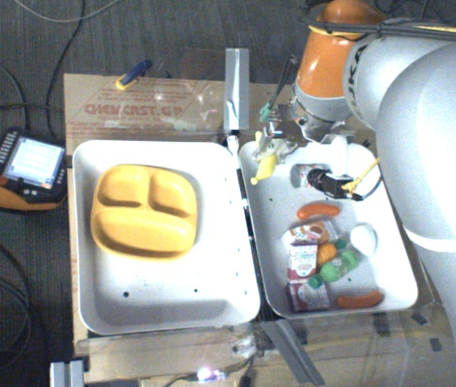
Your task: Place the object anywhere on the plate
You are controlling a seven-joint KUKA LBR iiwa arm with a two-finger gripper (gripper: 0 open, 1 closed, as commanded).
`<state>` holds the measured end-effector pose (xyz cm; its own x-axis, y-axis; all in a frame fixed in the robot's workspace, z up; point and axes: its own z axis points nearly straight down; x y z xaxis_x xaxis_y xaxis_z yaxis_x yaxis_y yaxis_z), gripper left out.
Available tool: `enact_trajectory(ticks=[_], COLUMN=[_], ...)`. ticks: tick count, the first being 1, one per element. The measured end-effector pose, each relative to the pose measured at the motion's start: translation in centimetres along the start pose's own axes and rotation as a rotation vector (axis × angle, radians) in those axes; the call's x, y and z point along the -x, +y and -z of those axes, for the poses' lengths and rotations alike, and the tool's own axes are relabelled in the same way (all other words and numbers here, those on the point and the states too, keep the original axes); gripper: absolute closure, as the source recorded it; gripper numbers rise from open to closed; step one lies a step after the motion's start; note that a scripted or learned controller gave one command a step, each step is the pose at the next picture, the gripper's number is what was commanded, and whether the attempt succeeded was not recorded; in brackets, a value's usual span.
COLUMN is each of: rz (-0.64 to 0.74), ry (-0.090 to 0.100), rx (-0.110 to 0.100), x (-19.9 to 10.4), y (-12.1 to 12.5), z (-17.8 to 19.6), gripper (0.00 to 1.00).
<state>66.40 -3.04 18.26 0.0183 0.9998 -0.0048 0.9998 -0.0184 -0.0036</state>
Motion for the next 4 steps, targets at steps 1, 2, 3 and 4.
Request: enact_trajectory(ticks=[1,2,3,4], rz=[0.066,0.154,0.51,0.566], ry=[0.004,0.004,0.004,0.003], rx=[0.0,0.001,0.003,0.005], x=[-8.4,-13.0,-13.7,-17.1], y=[-4.8,-7.9,-9.4,-9.6], z=[0.0,5.6,4.8,13.3], gripper=[1.0,1.0,1.0,1.0])
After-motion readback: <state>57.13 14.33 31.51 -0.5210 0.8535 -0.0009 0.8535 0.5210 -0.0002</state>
